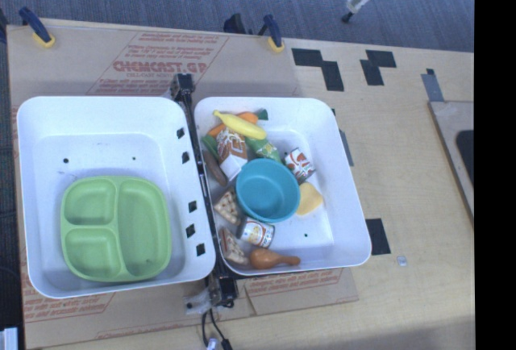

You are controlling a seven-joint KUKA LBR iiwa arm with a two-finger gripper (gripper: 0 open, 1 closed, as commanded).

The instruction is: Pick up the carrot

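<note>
The carrot point(239, 116), what seems to be the orange piece with green leaves, lies at the far end of the right bin point(343, 179), just behind the yellow banana point(240, 127), long axis roughly crosswise to the bin. The tool point(348, 15) hangs well beyond the bin, up and to the right, so the carrot lies down-left of it. The arm slants downward-left; I cannot tell whether the tool is released or clenched.
</note>
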